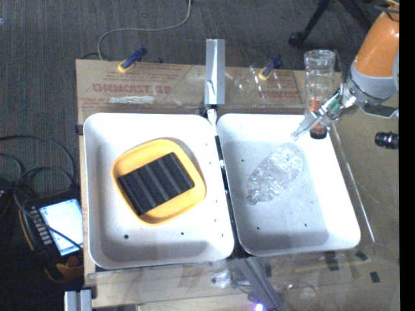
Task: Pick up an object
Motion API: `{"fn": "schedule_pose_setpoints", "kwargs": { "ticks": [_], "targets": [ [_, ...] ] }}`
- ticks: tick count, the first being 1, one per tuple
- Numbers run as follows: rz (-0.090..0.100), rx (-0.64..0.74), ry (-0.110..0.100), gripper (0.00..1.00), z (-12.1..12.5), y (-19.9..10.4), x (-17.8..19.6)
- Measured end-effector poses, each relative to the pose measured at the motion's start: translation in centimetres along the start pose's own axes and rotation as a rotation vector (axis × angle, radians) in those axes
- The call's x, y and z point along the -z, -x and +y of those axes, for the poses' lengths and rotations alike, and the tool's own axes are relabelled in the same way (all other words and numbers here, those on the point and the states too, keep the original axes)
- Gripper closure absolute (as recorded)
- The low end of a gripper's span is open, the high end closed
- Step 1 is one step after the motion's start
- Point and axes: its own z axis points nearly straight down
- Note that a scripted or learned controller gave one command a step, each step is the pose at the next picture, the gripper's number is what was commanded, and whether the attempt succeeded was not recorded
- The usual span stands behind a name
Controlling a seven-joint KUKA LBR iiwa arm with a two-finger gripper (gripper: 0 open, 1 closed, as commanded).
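Arm: enters from right, orange band at upper right | Gripper (316,123): over far right corner of right bin (337,193); finger state cannot be told | Clear plastic bottle (275,173): lying on its side in right bin, apart from gripper | Yellow tray with black ribbed insert (158,180): lying in left bin (104,225)

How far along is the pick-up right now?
Done: the gripper has reached the right bin's far corner. In hand: nothing visibly; it hangs just beyond the clear plastic bottle. Left: grasping and lifting something. The yellow tray lies untouched in the left bin.
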Motion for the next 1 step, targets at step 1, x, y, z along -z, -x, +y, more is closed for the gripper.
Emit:
{"fn": "schedule_pose_setpoints", "kwargs": {
  "ticks": [1],
  "targets": [
    [0.005,-0.074,0.002,0.00,-1.10,-0.59,-1.00]
  ]
}}
